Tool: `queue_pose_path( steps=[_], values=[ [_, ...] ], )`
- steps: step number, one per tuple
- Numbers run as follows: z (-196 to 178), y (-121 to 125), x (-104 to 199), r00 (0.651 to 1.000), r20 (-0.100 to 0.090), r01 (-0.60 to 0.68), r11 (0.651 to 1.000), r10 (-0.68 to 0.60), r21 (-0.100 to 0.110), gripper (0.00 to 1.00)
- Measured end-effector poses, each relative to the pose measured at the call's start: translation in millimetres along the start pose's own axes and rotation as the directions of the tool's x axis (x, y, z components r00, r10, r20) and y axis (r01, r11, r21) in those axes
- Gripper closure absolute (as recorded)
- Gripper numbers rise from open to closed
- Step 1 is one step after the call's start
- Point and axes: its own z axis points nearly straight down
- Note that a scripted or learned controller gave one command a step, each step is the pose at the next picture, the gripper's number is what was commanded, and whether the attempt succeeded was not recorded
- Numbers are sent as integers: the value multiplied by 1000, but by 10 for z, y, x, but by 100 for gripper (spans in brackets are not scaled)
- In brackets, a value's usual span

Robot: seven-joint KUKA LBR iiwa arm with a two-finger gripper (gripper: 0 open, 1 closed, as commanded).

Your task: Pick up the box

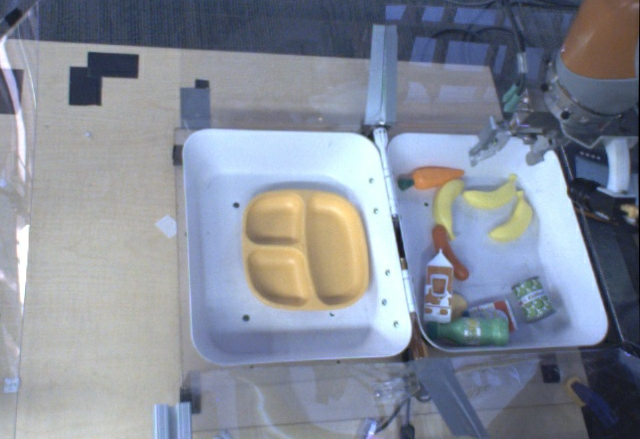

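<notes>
The box is a small orange and white carton standing in the lower left of the right bin. My gripper hovers over the bin's far edge, well above and to the right of the box. Its fingers are spread open with nothing between them. Just below the gripper lie yellow bananas.
Around the box lie a sausage, a green bottle and a green can. A carrot rests at the bin's far left. The left bin holds a yellow divided plate. Cables hang behind the arm.
</notes>
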Motion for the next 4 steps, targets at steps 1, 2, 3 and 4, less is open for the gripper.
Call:
queue_pose_path(
  steps=[1, 2, 3, 4],
  values=[
    [1624, -355, -648, 995, 0, -101, 995, 101, 1, 0],
    [1561, -1263, -192, 972, -1, -235, 972, 235, 3, 0],
    [1718, -1233, -553, 981, -3, -193, 981, 193, -6, 0],
    [1712, -1224, -311, 992, 3, -125, 992, 126, -13, 0]
  ],
)
